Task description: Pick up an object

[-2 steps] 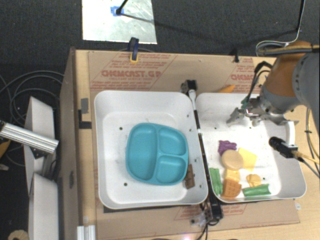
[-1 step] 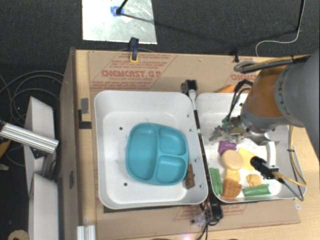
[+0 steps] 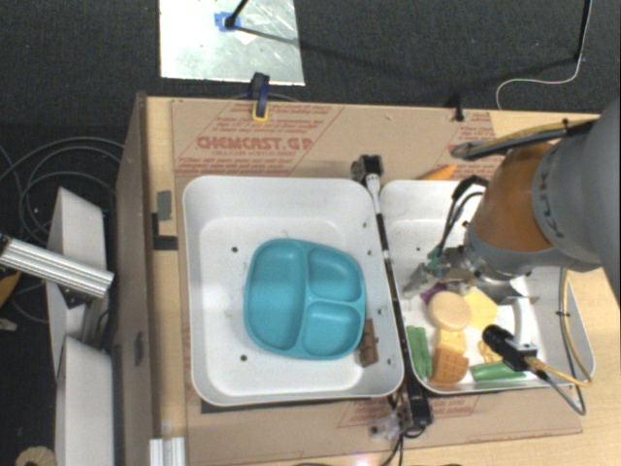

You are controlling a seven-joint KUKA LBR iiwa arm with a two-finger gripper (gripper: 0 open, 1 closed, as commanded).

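I have the gripper [image 3: 435, 272] low in the right bin [image 3: 417, 194], at the upper edge of a small heap of toy food; whether the jaws are apart or together I cannot tell from this slant, since the wrist hides them.

The nearest candidate is a purple piece [image 3: 454, 282] just beside the gripper; a pale round piece [image 3: 449, 311] lies right below it, touching a yellow piece [image 3: 482, 309]. Further toward the near rim sit a tan waffle-like block [image 3: 448, 363] and a green piece [image 3: 417, 343] against the bin's left wall.

To do this step well I would commit to one item, not the heap; the pale round piece looks the easiest to straddle (it has free sides), though a rounded shape may squirt out if the grip lands off-centre. I would centre over it, descend straight, close slowly, and lift a little to check before rising further.

The left bin [image 3: 209, 202] holds a teal divided plate [image 3: 303, 297] and a small brown piece [image 3: 369, 343]; both are well apart from the gripper, so I would leave them.
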